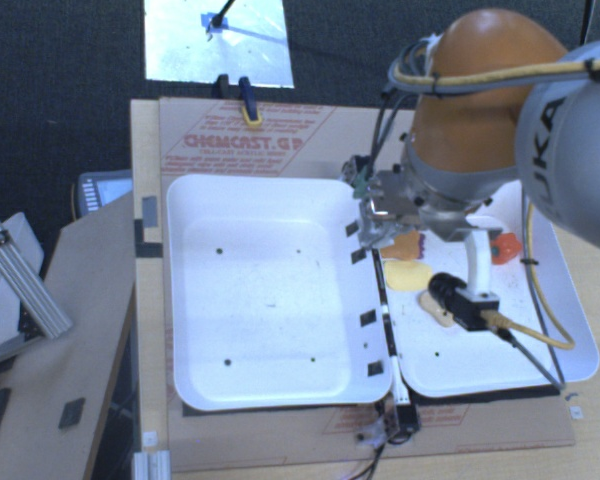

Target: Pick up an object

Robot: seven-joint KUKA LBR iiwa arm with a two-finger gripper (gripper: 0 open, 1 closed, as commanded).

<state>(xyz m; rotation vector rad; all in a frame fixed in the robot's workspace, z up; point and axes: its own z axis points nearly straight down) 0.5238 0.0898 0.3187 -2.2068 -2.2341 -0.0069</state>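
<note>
Yellow piece (404,277) lies flat in the right bin (480,368), near that bin's left wall, with an orange piece (405,245) just beyond it. I see a red object (507,249) toward the bin's right side. The gripper (388,226) hangs over the bin's far-left corner; whether it is open I cannot tell. My arm (480,88) bends down over the bin's far edge.

Dark textured backdrop (60,58), pale wooden bench (90,298)
</note>
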